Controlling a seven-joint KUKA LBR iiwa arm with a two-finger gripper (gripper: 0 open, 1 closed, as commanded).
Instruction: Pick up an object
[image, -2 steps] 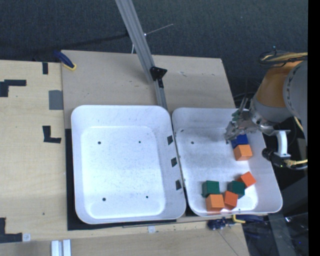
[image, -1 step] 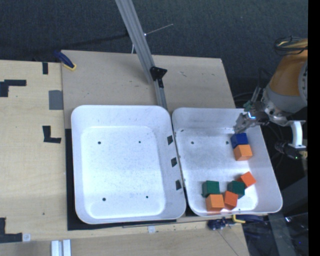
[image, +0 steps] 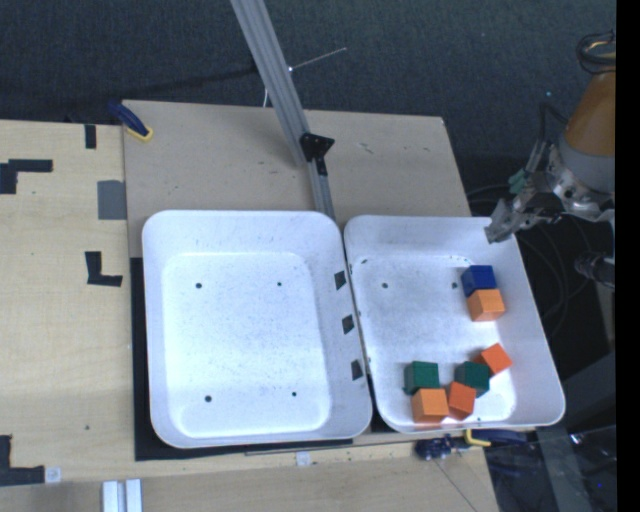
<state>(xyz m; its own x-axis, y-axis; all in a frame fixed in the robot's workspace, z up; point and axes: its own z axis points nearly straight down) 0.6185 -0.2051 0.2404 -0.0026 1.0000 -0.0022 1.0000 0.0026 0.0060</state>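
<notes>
The bench (image: 230, 170) is bearing two white bins side by side. The left bin (image: 245, 325) is sitting next to the right bin (image: 440, 250), their inner rims touching. A grey metal pole (image: 285, 100) is slanting across the bench top and ending at a black clamp (image: 316, 147) just above the seam between the bins.

The arm (image: 592, 130) is reaching in from the right, and its gripper (image: 500, 225) is hanging over the right bin's upper right corner, well apart from every block. How far it is open cannot be told, and nothing is showing in its grasp.

Seven blocks are lying in the right bin:
- One blue block (image: 479, 278) is touching an orange block (image: 486, 304) just below it, near the right wall.
- Three more orange blocks (image: 495, 358) (image: 461, 398) (image: 430, 403) are clustering along the lower edge.
- Two green blocks (image: 421, 375) (image: 472, 375) are sitting among them.

A blue and yellow clip (image: 130, 120) is lying at the bench's upper left.
</notes>
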